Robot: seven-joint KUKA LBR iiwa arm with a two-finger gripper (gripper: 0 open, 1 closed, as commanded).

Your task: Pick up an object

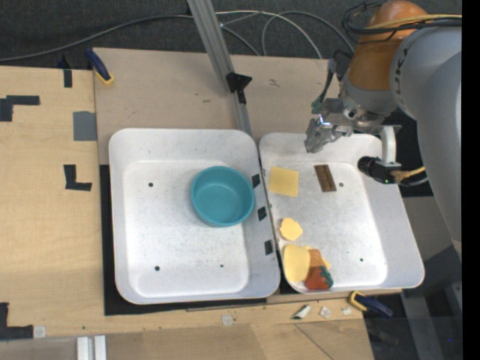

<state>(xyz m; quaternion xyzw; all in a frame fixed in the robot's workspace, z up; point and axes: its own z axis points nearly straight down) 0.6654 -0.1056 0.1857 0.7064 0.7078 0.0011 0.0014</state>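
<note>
My gripper (318, 140) hangs over the back edge of the right bin (382, 223), above and just left of a small brown block (325, 178). Nothing shows between its fingers. A pale yellow square (283, 181) lies at the bin's left side. A small yellow round piece (290, 229) lies nearer the front. At the front left corner sit a yellow piece (295, 261) and an orange and red toy with a green bit (319, 272). A teal bowl (221, 195) sits in the left bin (142, 223).
A grey metal pole (217, 43) slants up from between the bins at the back. Cables run along the bench's far edge. A black fitting (375, 168) on the arm sits over the right bin's back right rim.
</note>
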